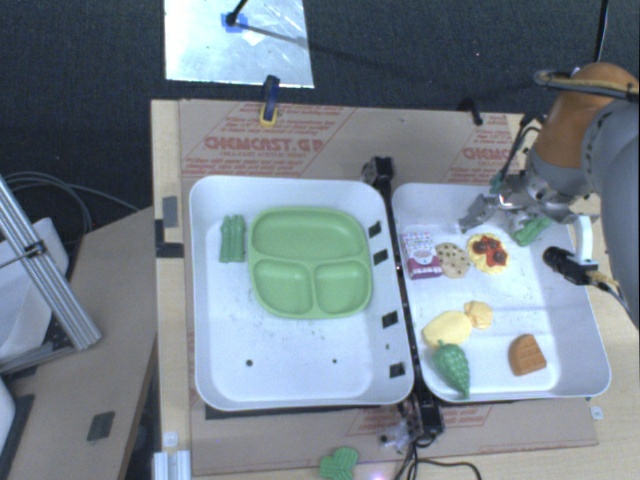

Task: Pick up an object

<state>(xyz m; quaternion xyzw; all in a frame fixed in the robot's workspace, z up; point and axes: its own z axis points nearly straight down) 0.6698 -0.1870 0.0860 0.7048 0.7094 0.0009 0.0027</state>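
- The gripper [497, 208] hangs over the right bin [570, 313], near its far edge; whether it is open, I cannot tell.
- Just beside it a green pod [533, 230] lies slantwise, long axis running near-left to far-right.

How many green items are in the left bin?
2: a green divided plate in the middle, and a green bean bundle beside its left edge.
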